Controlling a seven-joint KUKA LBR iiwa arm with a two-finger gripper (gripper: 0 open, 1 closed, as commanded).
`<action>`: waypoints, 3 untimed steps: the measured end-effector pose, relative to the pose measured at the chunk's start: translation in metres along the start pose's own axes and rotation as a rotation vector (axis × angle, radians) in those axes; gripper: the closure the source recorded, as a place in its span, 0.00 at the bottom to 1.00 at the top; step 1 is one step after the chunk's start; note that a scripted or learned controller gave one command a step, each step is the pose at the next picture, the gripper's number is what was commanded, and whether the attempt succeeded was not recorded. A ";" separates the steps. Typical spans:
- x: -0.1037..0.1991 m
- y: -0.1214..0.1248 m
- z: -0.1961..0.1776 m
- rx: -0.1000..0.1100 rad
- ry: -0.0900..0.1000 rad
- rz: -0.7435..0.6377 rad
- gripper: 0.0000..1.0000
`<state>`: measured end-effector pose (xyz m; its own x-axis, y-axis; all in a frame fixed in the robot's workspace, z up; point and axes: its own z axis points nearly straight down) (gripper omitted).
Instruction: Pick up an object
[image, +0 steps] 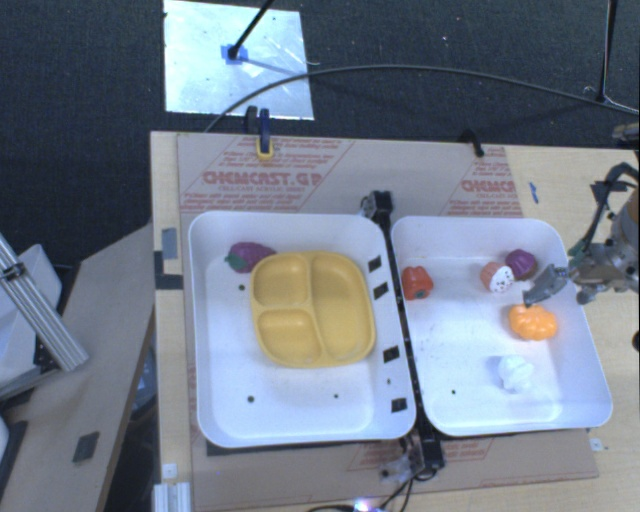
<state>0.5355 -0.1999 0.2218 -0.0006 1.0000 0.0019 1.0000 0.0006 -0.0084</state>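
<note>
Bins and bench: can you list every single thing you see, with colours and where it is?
white bins: two, white, side by side on the bench
divided plate: one, yellow, middle of the left bin
purple toy: one, purple, left bin, back left, touching the plate's rim
red toy: one, red-orange, right bin, near its left wall
peach toy: one, peach and white, right bin, back
dark purple toy: one, right bin, beside the peach toy
orange toy: one, orange, right bin, right side
white toy: one, white, right bin, front
end effector: one, grey, over the right bin, just above the orange toy
</note>
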 end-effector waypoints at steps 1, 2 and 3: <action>0.000 0.002 -0.005 -0.010 -0.003 -0.003 0.00; -0.002 -0.002 0.056 -0.005 -0.001 -0.001 0.00; 0.003 -0.006 0.117 -0.006 -0.001 0.000 0.00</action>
<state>0.5289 -0.1967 0.1049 -0.0010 1.0000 0.0011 1.0000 0.0010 -0.0019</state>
